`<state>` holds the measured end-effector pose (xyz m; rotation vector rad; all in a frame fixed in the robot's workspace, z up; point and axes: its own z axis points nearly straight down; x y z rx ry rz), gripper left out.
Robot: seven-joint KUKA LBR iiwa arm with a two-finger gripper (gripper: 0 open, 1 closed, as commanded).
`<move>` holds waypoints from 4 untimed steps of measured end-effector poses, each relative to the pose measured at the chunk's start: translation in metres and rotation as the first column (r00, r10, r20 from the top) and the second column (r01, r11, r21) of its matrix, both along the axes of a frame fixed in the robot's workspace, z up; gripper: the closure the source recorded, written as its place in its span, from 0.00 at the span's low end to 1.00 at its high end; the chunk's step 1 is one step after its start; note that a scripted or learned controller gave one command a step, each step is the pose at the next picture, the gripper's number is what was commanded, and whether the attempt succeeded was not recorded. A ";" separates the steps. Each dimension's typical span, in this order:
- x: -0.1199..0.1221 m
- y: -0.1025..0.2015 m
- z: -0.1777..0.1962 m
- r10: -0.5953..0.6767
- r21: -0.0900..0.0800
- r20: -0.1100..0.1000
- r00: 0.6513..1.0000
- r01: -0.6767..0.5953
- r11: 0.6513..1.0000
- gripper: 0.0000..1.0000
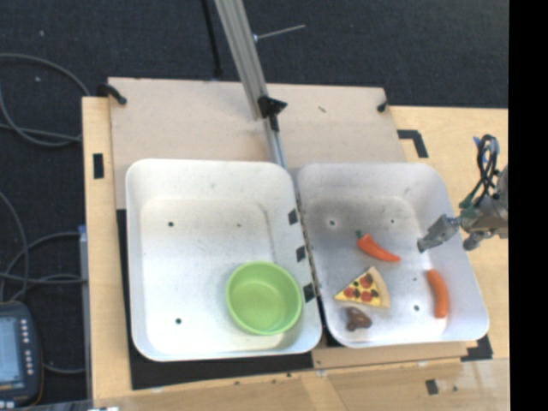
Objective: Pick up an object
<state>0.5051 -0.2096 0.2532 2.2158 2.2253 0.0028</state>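
The right bin (342, 187) holds several small toys. An orange carrot with a green tip (378, 247) lies near its middle. In front of the carrot sits a pizza slice (364, 289), with a brown lump (357, 318) just below it. An orange sausage (438, 293) lies along the bin's right side. My gripper (435, 234) reaches in over the right rim, above the sausage and to the right of the carrot, with nothing visibly held. The left bin (171, 204) holds a green bowl (264, 297) at its front right corner.
A slanted aluminium rail (244, 54) runs from the top of the view down to the gap between the bins. Cables (486, 157) hang by the arm at the right. The wooden bench edge (257, 392) lies in front.
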 end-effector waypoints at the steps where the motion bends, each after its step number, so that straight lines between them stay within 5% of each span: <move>1: 0.000 0.000 0.000 -0.001 0.000 0.000 1.000 0.001 1.000 0.00; 4: 0.014 -0.007 -0.151 -0.001 0.004 0.002 1.000 0.001 1.000 0.00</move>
